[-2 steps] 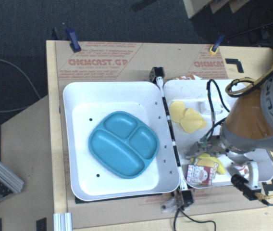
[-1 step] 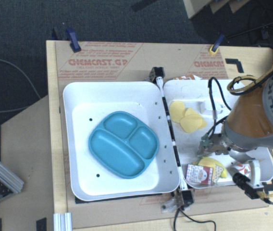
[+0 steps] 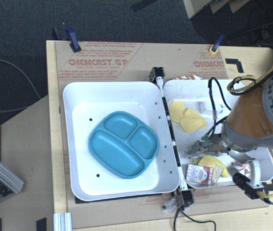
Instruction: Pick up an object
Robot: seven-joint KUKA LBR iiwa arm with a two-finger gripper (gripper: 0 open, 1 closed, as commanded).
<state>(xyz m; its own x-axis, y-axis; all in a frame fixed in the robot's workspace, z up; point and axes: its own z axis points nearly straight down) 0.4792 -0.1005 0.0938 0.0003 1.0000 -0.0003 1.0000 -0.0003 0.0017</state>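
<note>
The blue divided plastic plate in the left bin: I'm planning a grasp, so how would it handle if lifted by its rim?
The blue divided plastic plate looks moulded and rigid, so probably stiff and light. Its smooth, shallow rim may slip.

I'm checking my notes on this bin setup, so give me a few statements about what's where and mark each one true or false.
1. A blue divided plate lies in the left bin. True.
2. The pale yellow objects sit in the left bin. False: they are in the right bin.
3. The arm hangs over the right bin. True.
4. The blue plate has a single undivided well. False: it has three compartments.
5. A small packet with a red and white label lies near the right bin's front edge. True.
</note>
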